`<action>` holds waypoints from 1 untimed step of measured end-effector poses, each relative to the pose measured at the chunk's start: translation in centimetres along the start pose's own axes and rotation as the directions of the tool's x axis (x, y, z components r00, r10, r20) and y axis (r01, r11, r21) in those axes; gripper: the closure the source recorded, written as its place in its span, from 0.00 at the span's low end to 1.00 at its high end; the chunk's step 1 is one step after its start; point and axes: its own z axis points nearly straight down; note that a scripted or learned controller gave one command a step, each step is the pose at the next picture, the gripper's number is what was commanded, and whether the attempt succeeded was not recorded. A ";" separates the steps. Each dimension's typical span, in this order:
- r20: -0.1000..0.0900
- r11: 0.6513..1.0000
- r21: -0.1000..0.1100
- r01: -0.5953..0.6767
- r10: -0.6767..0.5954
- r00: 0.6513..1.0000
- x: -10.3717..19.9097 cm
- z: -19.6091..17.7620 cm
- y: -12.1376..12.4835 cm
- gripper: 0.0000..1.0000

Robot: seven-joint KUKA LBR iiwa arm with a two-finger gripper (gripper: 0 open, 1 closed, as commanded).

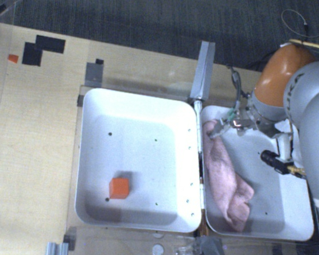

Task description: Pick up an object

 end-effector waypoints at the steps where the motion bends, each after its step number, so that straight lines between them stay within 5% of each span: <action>1: 0.005 0.988 -0.012 0.157 -0.157 0.988 -0.4 -0.1 -6.4 0.00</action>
